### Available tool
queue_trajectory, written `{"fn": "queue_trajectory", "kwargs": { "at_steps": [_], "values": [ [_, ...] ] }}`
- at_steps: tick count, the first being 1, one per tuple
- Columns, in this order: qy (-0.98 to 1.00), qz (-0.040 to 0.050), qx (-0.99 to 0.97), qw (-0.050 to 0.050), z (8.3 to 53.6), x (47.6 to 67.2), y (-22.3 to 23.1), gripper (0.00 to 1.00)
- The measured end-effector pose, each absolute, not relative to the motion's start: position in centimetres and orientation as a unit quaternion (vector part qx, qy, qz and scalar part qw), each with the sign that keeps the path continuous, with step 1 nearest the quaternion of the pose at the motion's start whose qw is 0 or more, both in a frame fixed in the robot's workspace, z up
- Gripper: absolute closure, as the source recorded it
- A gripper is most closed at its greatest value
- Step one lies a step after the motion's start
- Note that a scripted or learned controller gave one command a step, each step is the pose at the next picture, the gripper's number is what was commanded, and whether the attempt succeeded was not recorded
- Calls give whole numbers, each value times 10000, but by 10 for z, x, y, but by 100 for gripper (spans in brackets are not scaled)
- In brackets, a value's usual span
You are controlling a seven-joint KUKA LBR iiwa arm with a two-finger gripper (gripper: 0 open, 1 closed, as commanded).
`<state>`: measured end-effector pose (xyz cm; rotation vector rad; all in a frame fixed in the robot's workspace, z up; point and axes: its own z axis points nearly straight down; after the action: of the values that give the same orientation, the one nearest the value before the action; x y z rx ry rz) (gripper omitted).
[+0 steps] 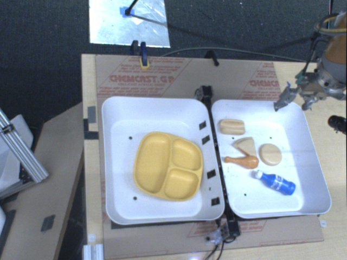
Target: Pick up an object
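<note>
We identify this place as a robotics laboratory test cell. The bench (179,69) carries a protective sheet printed CHEMCAST GP (142,79), held by a clamp (143,54). Two shallow white bins (119,210) sit side by side upon it, joined by black clips. Extruded aluminium framing (21,153) stands at the left. Cables (238,50) cross dark carpet (43,31), where a reflective square (129,15) lies. The robot arm (332,64) enters at right.

Two shallow white plastic bins: left bin (116,145), right bin (309,145). One yellow three-compartment plate (168,166) sits in the left. Four small items in the right: one tan bread loaf (231,127), one beige wedge (245,144), one round cream disc (270,154) at three o'clock of it, one orange drumstick (242,160). Plus one blue-and-white bottle (276,182), making five.
</note>
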<state>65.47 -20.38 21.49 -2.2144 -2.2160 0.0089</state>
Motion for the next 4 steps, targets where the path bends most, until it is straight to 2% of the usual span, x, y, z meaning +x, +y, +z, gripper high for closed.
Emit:
{"fn": "queue_trajectory", "kwargs": {
  "at_steps": [1, 2, 3, 4],
  "values": [
    [-7084, -5, -7058, -10, 223, 658, -203, 0],
    [-7094, 1, -7048, 0, 181, 661, -199, 0],
    [-7095, 2, -7047, 3, 120, 659, -195, 0],
    [-7097, 1, -7045, -2, 83, 660, -194, 0]
  ]
}}
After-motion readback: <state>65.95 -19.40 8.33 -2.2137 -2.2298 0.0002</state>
